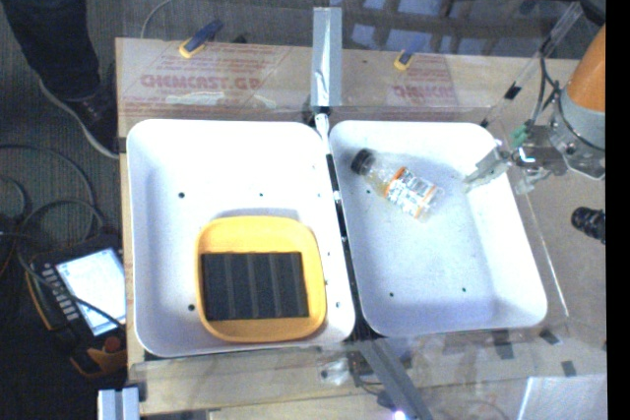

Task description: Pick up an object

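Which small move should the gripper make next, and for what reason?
Probably a short move toward the view's left and downward. The gripper is at the right bin's upper right rim, and the small clear bottle lies on its side on the bin floor, apart from it.

Robotics lab: bench [138,93] with twin white bins [157,152], loose cables [39,211] on carpet, clear guard panels [433,25].

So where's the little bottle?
The little bottle lies in the right bin, near its back-left corner, left of the end effector.
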Action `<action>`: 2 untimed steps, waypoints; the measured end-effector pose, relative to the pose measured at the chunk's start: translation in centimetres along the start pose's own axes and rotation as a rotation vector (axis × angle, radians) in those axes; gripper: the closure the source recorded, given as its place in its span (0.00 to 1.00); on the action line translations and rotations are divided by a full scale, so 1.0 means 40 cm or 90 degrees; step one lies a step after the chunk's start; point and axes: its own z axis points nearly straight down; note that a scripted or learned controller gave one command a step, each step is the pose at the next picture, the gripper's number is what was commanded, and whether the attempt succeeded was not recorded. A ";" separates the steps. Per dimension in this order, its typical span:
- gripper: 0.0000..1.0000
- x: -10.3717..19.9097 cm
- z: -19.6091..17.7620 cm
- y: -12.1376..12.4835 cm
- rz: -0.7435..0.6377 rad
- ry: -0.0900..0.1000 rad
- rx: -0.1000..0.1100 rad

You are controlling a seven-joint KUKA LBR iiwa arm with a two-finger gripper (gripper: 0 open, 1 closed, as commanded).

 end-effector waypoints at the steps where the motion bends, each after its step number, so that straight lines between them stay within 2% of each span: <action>1: 0.00 0.085 0.306 0.123 0.040 0.000 0.001; 2: 0.00 0.256 0.360 0.287 -0.078 -0.004 -0.008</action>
